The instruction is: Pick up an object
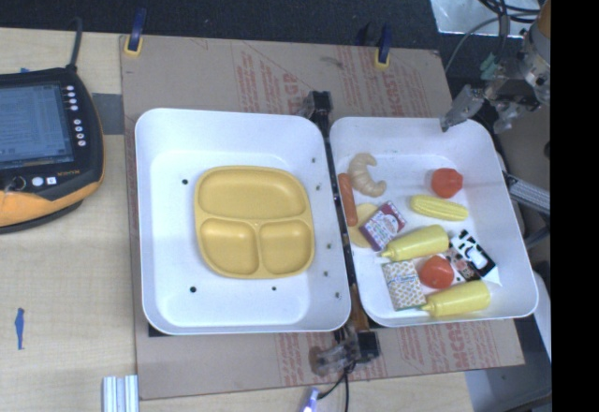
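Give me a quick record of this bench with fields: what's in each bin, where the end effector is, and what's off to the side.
left bin: holds a yellow divided tray, nothing in its compartments
right bin: croissant, hot dog, two tomatoes, corn cob, two yellow bottles, small packets
end effector: above the right bin's far right corner, nothing seen in it
finger state: cannot tell
off to the side: teach pendant, left of the bins
under the bins: cardboard sheet, clamped at its far edge
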Robot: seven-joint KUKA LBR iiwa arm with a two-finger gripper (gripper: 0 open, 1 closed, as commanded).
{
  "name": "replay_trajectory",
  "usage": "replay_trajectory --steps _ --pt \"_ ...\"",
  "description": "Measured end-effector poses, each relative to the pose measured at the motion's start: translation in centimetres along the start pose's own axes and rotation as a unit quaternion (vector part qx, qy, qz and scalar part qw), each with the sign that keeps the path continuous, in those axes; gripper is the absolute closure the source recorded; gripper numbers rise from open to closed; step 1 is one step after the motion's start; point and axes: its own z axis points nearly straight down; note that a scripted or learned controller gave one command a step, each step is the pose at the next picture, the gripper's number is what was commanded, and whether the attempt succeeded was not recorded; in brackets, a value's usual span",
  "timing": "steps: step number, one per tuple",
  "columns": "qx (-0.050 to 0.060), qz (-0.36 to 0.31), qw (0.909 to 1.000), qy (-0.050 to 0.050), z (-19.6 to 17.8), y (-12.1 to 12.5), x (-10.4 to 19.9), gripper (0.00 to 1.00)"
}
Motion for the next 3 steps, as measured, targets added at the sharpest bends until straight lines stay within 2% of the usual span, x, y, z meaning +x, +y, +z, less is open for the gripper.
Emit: replay_trajectory --steps 1,2,3 --pt "0.001 0.000 1.0000 0.000 9.4 -3.0 -3.0 0.00" --pt "0.001 0.000 1.0000 0.000 18.2 -1.0 -1.6 0.00" --pt "0.001 -0.002 1.0000 -0.001 17.1 -1.0 -1.7 1.00"
